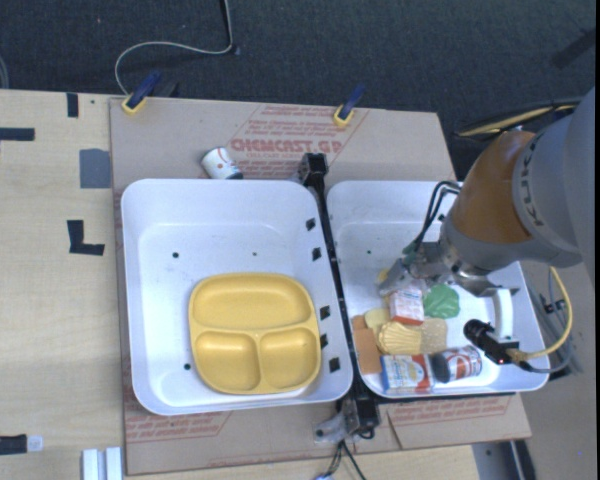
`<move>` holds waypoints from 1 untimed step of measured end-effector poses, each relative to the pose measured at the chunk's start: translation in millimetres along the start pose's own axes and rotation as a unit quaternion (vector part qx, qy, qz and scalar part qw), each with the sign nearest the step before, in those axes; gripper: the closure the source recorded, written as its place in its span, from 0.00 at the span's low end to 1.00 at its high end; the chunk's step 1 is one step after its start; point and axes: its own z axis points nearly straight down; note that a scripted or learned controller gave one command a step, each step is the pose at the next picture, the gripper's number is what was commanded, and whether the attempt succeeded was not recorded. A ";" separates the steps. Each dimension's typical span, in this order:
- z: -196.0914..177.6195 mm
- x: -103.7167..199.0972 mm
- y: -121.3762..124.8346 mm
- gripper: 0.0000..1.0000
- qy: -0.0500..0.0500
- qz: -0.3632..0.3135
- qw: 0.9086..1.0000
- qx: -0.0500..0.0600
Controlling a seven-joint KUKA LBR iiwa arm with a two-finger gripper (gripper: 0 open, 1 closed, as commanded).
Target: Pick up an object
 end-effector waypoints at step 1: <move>-90.2 81.3 13.1 1.00 0.004 -0.004 1.000 0.003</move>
